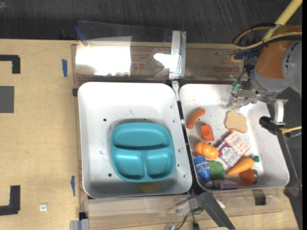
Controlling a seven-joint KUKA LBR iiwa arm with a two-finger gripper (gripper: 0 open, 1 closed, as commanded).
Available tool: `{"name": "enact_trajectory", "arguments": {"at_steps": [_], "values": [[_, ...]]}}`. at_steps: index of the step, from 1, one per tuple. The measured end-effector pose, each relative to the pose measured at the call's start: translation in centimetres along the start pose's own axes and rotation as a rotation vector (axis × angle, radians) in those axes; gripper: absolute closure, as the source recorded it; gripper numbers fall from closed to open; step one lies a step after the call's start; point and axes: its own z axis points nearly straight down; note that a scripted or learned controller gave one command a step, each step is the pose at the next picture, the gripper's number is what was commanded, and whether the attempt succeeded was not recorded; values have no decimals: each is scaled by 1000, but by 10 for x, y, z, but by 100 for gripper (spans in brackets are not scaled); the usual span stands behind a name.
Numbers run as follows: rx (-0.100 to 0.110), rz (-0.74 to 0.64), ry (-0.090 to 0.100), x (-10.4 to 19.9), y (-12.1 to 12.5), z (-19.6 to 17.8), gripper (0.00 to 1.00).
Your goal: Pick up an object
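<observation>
A dark grey, carpet-like floor [144, 4] fills the top of the view behind the desk [38, 128], whose surface is pale brown board. Black angular markings [12, 63] sit near its left edge, with a dark grey square [5, 99] below the upper one and another black bracket [12, 200] lower down. Short strips of blue tape [64, 67] are stuck on the board near the bins. A clear plastic sheet [124, 56] stands along the back, catching a bright white glare [103, 59] from overhead light, and printed cardboard [211, 61] shows behind it on the right.
</observation>
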Motion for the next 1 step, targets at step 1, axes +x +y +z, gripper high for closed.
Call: {"name": "enact_trajectory", "arguments": {"at_steps": [1], "values": [[2, 0, 0, 0, -1, 1, 0]]}}
